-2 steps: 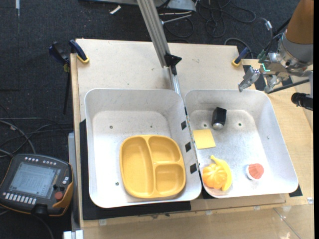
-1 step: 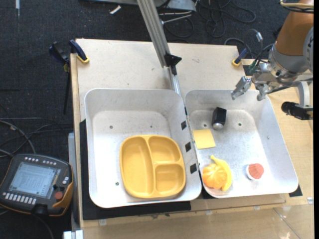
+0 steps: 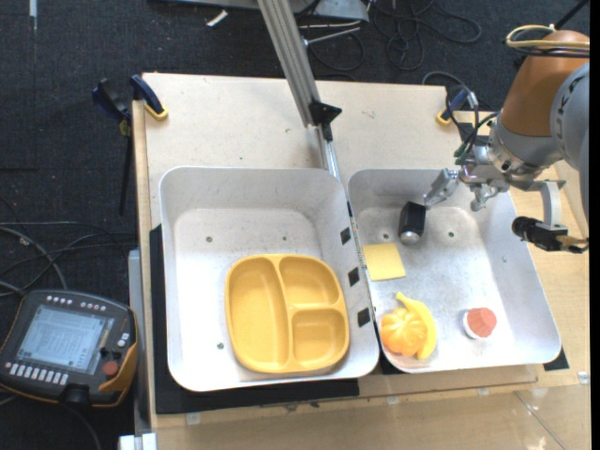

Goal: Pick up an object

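In the right bin, near its back wall, the gripper hangs low. It sits just beside a small black cylinder, which lies to its left. It is too small and blurry to tell how the gripper is set, and nothing shows in its grip. The arm comes in from the right, so this bin is the easy one to reach.

There are other things to pick here. A yellow square lies flat near the middle wall. An orange and yellow toy fruit sits at the front. A small red round thing rests near the front right corner.

The left bin holds a yellow tray with three parts.

A slanted metal pole crosses over the surface and hides a bit of it. The top of the arm is cut off at the edge.
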You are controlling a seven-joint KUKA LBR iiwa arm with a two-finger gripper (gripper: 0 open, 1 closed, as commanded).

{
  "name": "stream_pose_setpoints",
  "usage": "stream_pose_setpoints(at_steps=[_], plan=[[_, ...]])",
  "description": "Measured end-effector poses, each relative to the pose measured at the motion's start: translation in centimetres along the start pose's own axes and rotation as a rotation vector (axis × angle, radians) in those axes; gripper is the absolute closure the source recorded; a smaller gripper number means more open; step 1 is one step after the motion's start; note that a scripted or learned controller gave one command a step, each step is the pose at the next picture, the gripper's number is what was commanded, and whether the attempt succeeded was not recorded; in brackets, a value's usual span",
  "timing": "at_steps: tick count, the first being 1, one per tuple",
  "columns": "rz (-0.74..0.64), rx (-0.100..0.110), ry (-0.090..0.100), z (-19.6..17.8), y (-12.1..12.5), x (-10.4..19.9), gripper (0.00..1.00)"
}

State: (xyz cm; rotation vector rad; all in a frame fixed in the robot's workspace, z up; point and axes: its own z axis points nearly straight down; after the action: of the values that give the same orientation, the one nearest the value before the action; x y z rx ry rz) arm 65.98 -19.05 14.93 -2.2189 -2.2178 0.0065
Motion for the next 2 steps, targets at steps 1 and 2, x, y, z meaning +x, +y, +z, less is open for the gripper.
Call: stream_pose_setpoints(at_steps=[1, 2], plan=[[-0.002, -0.018, 0.003, 4.3, 0.5, 0.2, 0.0], [-0.004, -0.032, -0.005, 2.5, 0.9, 0.0, 1.0]])
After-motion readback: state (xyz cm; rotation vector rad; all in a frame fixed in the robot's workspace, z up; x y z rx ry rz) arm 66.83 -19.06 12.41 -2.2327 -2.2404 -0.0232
